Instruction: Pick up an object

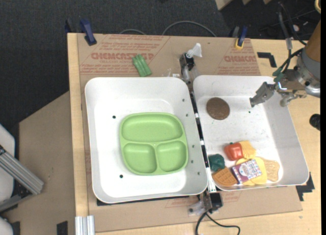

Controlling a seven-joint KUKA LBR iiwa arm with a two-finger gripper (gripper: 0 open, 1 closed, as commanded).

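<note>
In the right bin (265, 127), a brown round cookie (218, 108) lies alone near the far left corner. A pile of toy food fills the near end: a red piece (234, 151), a dark green piece (216, 161), an orange waffle (224, 177), a small printed packet (247, 169) and yellow pieces (264, 168). My gripper (271, 97) hangs over the bin's far right part, to the right of the cookie and apart from it. Its fingers (260, 95) stand spread, with nothing between them.
The left bin (102, 127) holds a green divided plate (153, 143). A small green object (142, 66) lies on the cardboard behind the left bin. Clamps (89, 32) grip the board's far edge. A metal fixture (188, 63) stands between the bins at the back.
</note>
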